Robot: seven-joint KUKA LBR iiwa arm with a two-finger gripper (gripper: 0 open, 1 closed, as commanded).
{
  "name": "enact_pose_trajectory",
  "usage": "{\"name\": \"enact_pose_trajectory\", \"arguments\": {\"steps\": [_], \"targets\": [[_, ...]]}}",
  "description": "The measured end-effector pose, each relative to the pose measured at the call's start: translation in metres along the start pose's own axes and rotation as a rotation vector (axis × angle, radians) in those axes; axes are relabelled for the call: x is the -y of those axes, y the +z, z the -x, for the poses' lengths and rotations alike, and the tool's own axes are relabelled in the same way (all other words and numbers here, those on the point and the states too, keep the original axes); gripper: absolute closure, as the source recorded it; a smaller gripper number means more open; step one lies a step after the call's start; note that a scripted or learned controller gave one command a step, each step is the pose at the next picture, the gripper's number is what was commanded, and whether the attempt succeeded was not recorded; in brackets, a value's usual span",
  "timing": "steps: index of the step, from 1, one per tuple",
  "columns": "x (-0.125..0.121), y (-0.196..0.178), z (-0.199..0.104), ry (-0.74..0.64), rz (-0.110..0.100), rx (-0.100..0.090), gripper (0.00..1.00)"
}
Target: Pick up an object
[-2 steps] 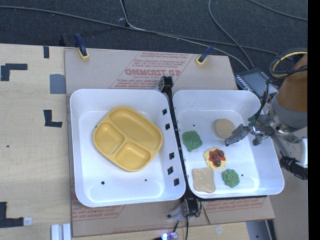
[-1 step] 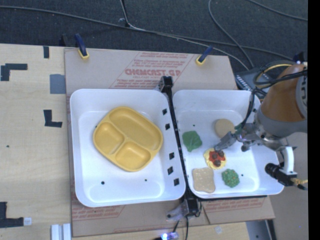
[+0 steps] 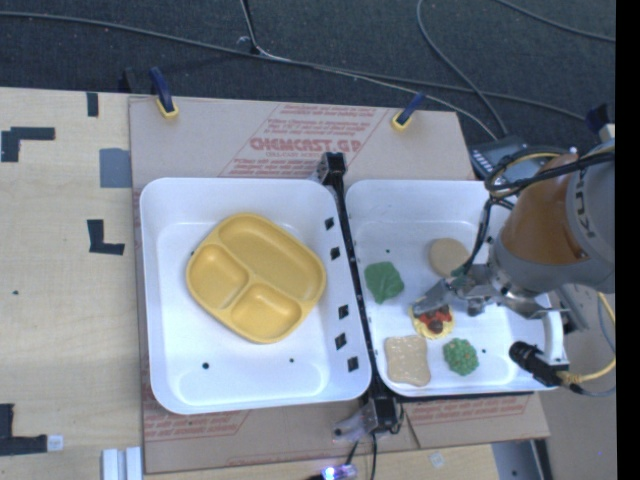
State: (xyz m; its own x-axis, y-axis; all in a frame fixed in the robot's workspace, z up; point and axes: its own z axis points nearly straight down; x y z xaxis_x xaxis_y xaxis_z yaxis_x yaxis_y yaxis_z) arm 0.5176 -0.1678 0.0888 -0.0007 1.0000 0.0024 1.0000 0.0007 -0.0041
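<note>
Arm (image 3: 560, 228) reaches in from the right over the right bin (image 3: 400, 196). Jaws (image 3: 437, 306) sit low, right on top of a small yellow piece with red and dark spots (image 3: 436, 324), mid-bin. Can't tell whether the jaws are apart or together, or whether anything sits between them; the angle hides that.

Other items in the right bin: leafy green piece (image 3: 383, 280) to the left of the jaws, round tan piece (image 3: 448, 256) just above them, pale flat slice (image 3: 407, 360) at the front edge, and a green broccoli-like piece (image 3: 461, 356) beside it.

Left bin (image 3: 170, 368) holds a yellow divided tray (image 3: 256, 276), lying flat and skewed. Both bins sit on a cardboard sheet (image 3: 270, 138) on the tabletop (image 3: 50, 288).
</note>
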Motion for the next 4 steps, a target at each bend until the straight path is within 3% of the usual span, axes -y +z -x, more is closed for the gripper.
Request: {"name": "enact_pose_trajectory", "arguments": {"steps": [1, 3, 4], "targets": [[-0.002, -0.014, 0.000, -0.001, 0.006, 0.002, 1.00], [0.003, -0.133, -0.004, 0.000, 0.007, 0.004, 1.00], [0.002, -0.151, -0.004, 0.000, 0.006, 0.004, 1.00]]}}
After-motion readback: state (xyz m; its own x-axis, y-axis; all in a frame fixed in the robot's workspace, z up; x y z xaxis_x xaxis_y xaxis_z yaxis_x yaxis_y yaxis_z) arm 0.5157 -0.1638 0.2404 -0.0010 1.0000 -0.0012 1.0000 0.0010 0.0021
